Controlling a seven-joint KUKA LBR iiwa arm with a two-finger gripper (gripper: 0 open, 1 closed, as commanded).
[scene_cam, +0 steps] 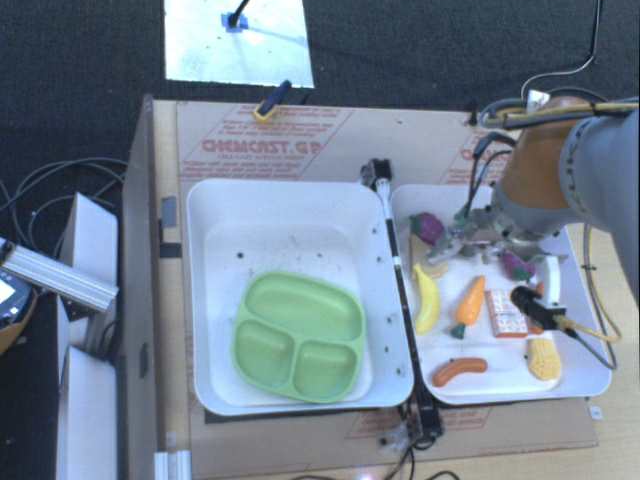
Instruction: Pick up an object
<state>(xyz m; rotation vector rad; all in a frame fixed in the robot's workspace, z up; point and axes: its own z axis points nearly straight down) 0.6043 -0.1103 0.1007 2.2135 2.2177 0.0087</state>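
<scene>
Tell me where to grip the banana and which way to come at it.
Grip the banana at its middle, straight from above, gripper closing across its narrow width. It lies flat, long axis along the bin divider; the carrot side looks roomier.

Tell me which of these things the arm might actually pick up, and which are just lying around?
For the job, all in the right bin:
yellow plastic banana
orange toy carrot
brown toy sausage
yellow toy corn cob
purple toy fruit

Just lying about:
green divided plastic tray
blue-and-yellow tool on the cardboard

arm (pixel 590 163) cut off at right edge, hiding bin (pixel 580 368) corner
</scene>
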